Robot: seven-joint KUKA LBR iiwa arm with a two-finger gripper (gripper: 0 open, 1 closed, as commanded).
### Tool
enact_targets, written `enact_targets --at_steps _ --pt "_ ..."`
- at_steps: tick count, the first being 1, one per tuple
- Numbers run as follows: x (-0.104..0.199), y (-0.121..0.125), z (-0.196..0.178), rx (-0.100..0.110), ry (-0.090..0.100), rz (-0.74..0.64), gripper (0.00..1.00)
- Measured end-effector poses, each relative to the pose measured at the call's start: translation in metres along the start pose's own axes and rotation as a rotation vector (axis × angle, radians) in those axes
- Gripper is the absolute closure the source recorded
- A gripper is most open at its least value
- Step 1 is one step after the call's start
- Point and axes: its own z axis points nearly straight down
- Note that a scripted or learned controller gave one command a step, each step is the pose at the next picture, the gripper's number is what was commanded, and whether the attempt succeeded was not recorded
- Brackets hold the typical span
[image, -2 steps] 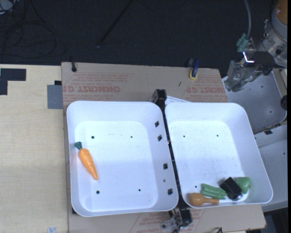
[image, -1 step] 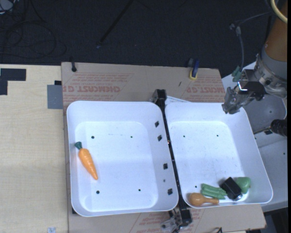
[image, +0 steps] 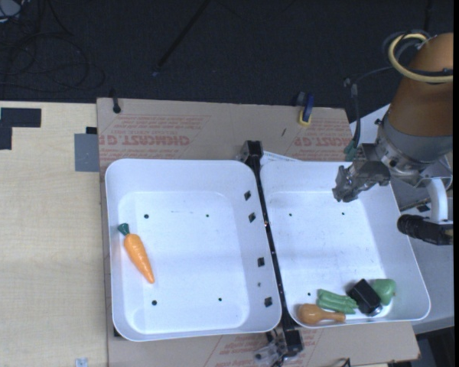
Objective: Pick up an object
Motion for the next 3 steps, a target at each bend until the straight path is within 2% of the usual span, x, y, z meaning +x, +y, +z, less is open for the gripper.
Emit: enact_targets --at_steps 1,2,3 --pt "0.021 0.017 0.009 -0.008 0.001 -0.003 1.0" --pt "0.078 0.039 -0.07 -0.018 0.0 -0.007 1.0" --pt "0.049 -0.035 -0.12 -0.01 0.0 0.0 1.0"
